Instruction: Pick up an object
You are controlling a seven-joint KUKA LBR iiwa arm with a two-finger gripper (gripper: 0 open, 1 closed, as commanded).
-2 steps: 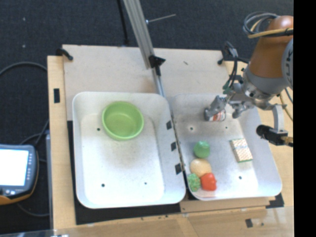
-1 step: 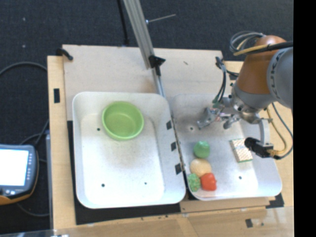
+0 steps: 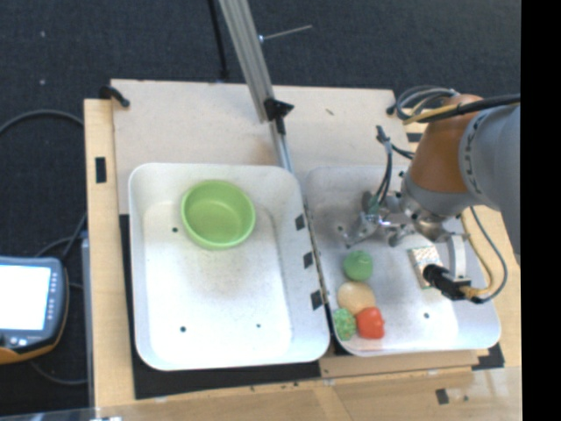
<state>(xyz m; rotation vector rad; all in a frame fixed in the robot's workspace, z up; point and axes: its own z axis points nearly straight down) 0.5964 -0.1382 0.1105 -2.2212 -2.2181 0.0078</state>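
Gripper (image 3: 372,226) hangs in the right bin (image 3: 473,327), near its upper-left part, wrist w/ orange band (image 3: 436,160) above and to the right. Fingers look like thin metal prongs angled left and down, but can't tell if they're apart or together: too small and blurred against the bin floor.

Nearest object is the green ball (image 3: 358,264), just below the gripper tips and slightly left in the view, apart from them, nothing between the fingers. It's round, so no long axis and no pointing direction to speak of; any approach angle should do. My guess: next move needs a short shift toward the bin's near edge, then a drop.

Below the ball sits a cluster of 3 near the bin's lower-left corner: a beige egg-shaped piece (image 3: 356,296), a red piece (image 3: 371,324) and a small green piece (image 3: 344,324), touching or nearly so. Crowded, so a harder pick.

Left bin (image 3: 158,340) holds a green bowl (image 3: 218,214), well apart from the gripper.
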